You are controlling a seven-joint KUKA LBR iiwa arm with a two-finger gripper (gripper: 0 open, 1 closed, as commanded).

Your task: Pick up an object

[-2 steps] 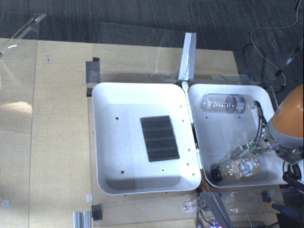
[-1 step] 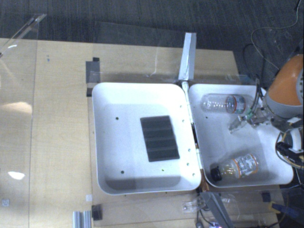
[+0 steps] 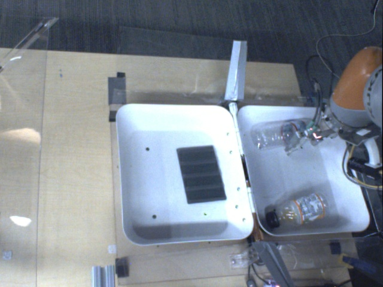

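Dark carpet lay behind a pale wooden bench point(image 3: 66, 160), which carried two shallow white bins side by side. All positions below are stated relative to the right bin point(image 3: 344, 172).

Nearest the camera, against this bin's front wall, lay a bottle with a dark cap point(image 3: 297, 210) and a printed label, on its side and apparently partly filled with amber liquid. It would probably handle as the heavier item: rigid, smooth, and inclined to roll. The recommended hold was across the labelled mid-body, square to the long axis.

Toward the bin's rear wall lay a clear plastic bottle point(image 3: 270, 136), also on its side and apparently empty. It would likely be light, thin-walled, slippery and easily crushed; the stiffer neck end was the better hold.

The gripper point(image 3: 302, 134) was at the right end of the clear bottle, apparently touching it. Whether its fingers were spread or closed could not be determined, and no grasp was confirmed.

Left of the right bin, the left bin point(image 3: 137, 130) held a ribbed black rectangular pad point(image 3: 201, 173).
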